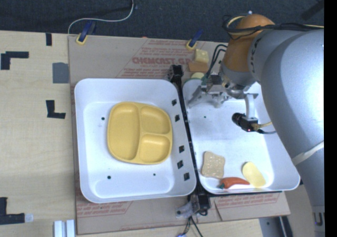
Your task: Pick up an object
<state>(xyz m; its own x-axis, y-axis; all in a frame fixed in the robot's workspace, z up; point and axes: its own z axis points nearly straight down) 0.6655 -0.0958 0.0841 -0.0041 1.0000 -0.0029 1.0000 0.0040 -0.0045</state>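
Note:
The right bin (231, 141) holds a tan slice of bread (213, 165), a small red-orange pepper-like piece (233, 182) and a pale yellow oval piece (254, 174), all near its front edge. My gripper (209, 92) hangs over the far left corner of this bin, below the orange wrist band (239, 51). It is well away from those three pieces. A pale green round thing (196, 76) lies just behind the gripper at the bin's rim, partly hidden by it.
The left bin (89, 141) holds a yellow divided plate (139, 131). A tan block (200, 60) sits on the cardboard behind the bins. The grey arm (295, 88) covers the right bin's right side. Black clips (179, 120) line the seam between the bins.

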